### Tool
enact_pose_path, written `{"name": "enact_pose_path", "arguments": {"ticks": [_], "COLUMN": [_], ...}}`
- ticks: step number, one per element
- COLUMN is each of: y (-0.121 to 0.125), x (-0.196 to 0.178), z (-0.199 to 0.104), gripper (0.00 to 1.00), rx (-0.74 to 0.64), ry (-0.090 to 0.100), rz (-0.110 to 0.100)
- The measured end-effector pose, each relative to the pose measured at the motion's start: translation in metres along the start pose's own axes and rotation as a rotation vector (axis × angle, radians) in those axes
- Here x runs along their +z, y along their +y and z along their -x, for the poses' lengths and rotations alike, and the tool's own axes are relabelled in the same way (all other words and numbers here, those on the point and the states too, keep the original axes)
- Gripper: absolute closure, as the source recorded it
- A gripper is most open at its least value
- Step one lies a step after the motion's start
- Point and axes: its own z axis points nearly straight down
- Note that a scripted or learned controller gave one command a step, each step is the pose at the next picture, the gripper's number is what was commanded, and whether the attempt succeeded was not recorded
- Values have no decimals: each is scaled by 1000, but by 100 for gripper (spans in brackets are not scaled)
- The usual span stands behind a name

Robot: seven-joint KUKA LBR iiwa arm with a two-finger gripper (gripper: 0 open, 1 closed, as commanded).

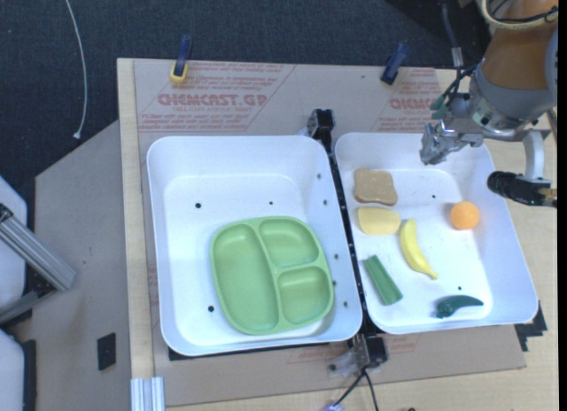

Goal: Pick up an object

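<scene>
Above right bin's (512, 250) far edge, pincer (436, 148).

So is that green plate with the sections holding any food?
Empty. All three sections of the green plate show bare green. The bread, banana and other foods lie in the right bin.

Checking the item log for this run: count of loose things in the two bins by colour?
Green: 3, the divided plate in the left bin, a green stick and a dark green piece in the right bin
Yellow: 2, banana, pale yellow block
Orange: 1, ball
Brown: 1, bread slice
Total: 7
</scene>
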Motion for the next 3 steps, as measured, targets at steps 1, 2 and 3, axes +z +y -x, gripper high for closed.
{"name": "enact_pose_path", "arguments": {"ticks": [1, 2, 3], "y": [-10, -27, -46], "x": [8, 16, 1], "z": [-52, -103, -156], "gripper": [100, 100, 100], "rx": [-4, -3, -5], "ry": [4, 4, 4], "rz": [-11, -12, -11]}}
